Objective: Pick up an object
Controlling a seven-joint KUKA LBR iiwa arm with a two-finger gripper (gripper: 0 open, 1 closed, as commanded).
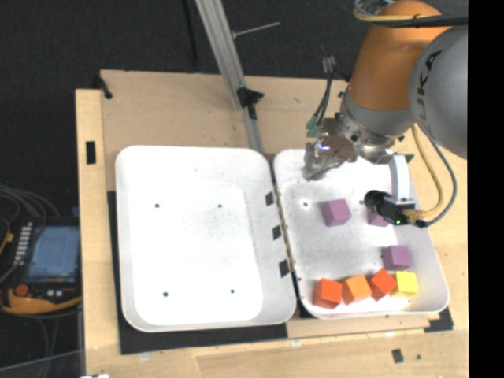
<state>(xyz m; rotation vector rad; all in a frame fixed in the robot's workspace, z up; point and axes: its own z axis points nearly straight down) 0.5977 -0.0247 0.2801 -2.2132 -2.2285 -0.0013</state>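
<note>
Your targets are the blocks in the right bin point(315, 211): a purple block point(335, 212) lies near the middle, a second purple block point(397, 257) sits nearer the front right, and a third purple one point(379, 218) is partly hidden behind a black fitting on the arm. Along the front wall you see a row, left to right: a red-orange block point(327, 293), an orange block point(357, 288), a red block point(383, 283) and a yellow block point(406, 282). The gripper point(317, 164) hangs over the bin's back left corner, apart from every block; you cannot tell how its jaws stand. The left bin point(193, 235) lies just beside.
</note>
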